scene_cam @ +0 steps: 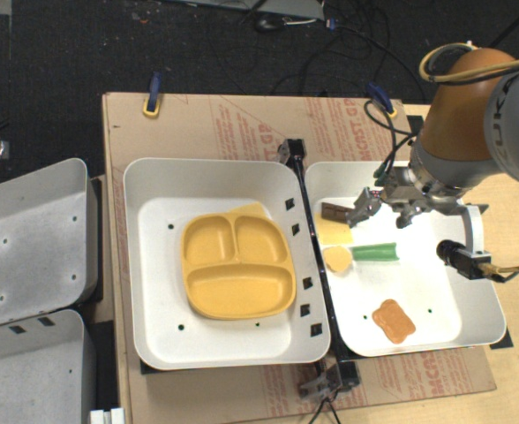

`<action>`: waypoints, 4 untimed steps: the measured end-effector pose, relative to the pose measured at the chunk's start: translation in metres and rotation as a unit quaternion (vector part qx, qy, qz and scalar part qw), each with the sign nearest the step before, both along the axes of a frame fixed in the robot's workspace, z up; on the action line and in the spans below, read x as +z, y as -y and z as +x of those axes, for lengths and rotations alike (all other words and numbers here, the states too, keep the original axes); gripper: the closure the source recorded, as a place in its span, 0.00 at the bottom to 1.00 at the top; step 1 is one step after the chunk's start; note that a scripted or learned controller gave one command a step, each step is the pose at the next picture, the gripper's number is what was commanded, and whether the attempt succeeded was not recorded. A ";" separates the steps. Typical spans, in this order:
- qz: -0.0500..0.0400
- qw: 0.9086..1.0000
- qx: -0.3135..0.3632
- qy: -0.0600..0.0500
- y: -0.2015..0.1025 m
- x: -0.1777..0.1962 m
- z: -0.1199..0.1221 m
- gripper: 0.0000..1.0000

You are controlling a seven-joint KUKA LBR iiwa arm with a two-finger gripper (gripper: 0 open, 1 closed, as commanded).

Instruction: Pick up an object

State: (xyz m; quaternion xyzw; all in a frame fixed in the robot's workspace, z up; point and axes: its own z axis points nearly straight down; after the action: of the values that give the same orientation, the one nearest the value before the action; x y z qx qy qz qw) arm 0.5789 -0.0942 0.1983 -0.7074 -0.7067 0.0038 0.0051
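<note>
- The tool hangs over the upper part of the right bin, at the end of the grey arm with its orange band, which comes in from the right.
- Its two fingers are spread apart, one pointing left and one right, with nothing between them.
- Just left of the tool, a small dark brown block lies near the bin's upper left corner.
- Below that block, touching it, sits a pale yellow square, and under that a round yellow piece.
- A green stick lies flat just right of the round piece, below the tool and apart from it.
- Farther down the right bin, well apart from the tool, lies an orange-brown cookie-shaped piece.
- The left bin holds a yellow divided tray, lying flat near its middle.
- Both bins rest side by side on the table, which is topped with brown board.
</note>
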 end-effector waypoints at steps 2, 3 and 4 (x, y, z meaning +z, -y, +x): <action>-0.001 1.000 0.000 0.004 0.006 -0.040 -0.001 0.00; 0.000 1.000 0.000 0.003 0.002 -0.087 -0.009 0.00; -0.001 1.000 0.000 0.009 0.001 -0.103 -0.007 0.00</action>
State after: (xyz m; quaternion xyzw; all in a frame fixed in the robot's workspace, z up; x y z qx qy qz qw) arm 0.5719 -0.0956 0.0948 -0.7074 -0.7068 -0.0019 -0.0018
